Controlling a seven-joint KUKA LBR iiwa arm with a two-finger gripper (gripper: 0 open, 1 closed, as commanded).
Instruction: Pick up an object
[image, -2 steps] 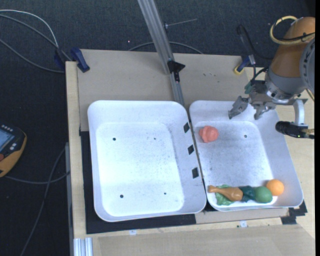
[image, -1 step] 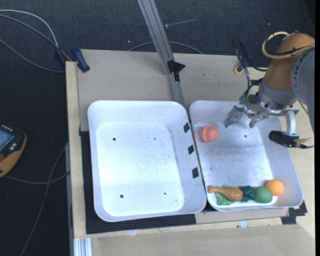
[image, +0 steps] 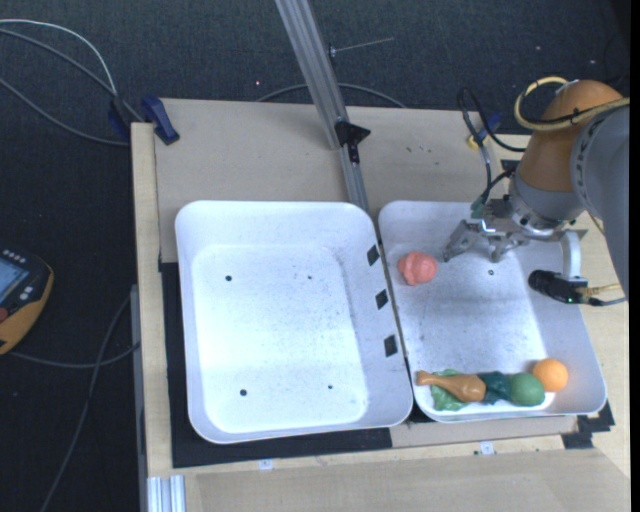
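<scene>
In the right bin (image: 480, 320) a pink-red lump (image: 418, 267) lies near the upper left wall. Along the bin's front edge lie a brown chicken-leg toy (image: 452, 381), a green object (image: 522, 389) and an orange ball (image: 549, 374). My gripper (image: 487, 240) hangs over the upper part of the right bin, to the right of the pink lump and apart from it. Its fingers spread outward and nothing sits between them.
The left bin (image: 275, 320) lies beside the right one. A slanted metal pole (image: 325, 85) rises from between the bins at the back. Cables (image: 60, 55) run over the dark floor at the left. A black device (image: 20, 285) sits at the far left.
</scene>
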